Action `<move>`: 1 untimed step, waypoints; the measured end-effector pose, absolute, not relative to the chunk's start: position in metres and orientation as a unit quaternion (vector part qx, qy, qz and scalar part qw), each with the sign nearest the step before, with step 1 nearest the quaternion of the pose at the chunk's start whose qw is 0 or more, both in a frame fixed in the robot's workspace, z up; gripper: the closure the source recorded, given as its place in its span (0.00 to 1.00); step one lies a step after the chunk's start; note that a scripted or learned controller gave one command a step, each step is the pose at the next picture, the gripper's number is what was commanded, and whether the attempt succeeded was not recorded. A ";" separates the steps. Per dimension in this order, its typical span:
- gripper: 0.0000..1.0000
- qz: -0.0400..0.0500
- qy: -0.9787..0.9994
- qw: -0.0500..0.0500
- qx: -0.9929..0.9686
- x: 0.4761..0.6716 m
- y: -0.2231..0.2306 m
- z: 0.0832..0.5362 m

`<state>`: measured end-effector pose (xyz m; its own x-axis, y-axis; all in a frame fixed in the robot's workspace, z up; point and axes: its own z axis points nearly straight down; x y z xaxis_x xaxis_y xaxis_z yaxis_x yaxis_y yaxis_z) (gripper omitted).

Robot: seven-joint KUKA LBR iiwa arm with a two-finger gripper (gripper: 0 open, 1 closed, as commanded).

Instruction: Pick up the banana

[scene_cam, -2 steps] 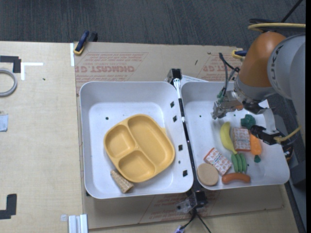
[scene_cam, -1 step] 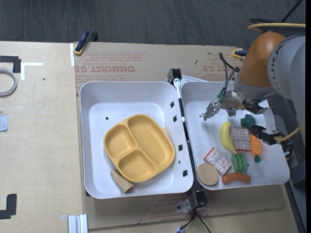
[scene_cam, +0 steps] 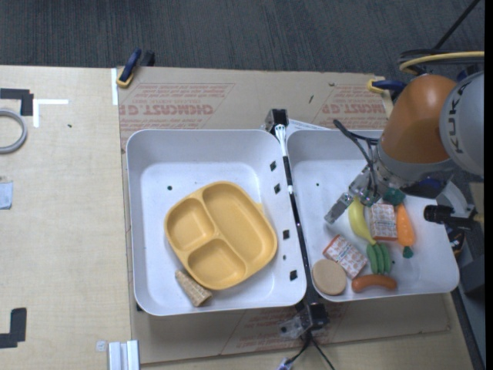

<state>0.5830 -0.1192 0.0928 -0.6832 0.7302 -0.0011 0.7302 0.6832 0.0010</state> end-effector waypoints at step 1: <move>1.00 0.001 0.917 0.003 0.399 0.584 -0.120 0.103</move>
